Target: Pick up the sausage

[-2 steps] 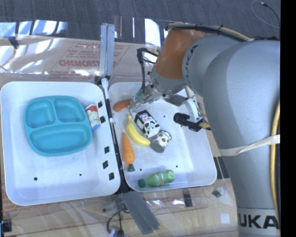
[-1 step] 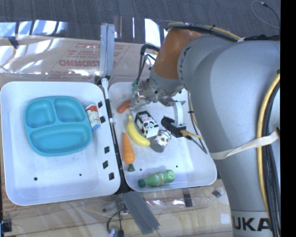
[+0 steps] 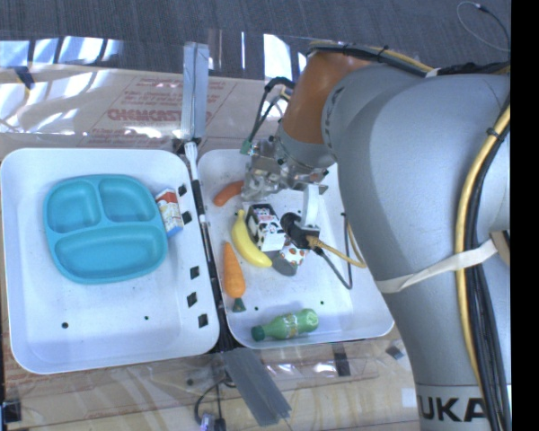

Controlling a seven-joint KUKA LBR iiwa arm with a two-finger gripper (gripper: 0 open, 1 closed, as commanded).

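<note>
Orange-red sausage (image 3: 227, 192) lies just left of the end effector (image 3: 259, 180), whose grip state I cannot tell; probably best approached squarely across its short width.

Orange-red sausage (image 3: 227, 192), tilted, right bin's upper-left.

Arm over the right bin (image 3: 364, 317)

The gripper (image 3: 268, 176) hangs at the bin's far end beside the sausage (image 3: 227, 193); banana (image 3: 249, 243), carrot (image 3: 234, 272), green bottle (image 3: 287, 324) lie nearer. Left bin (image 3: 36, 330) holds a blue tray (image 3: 103, 227).
</note>
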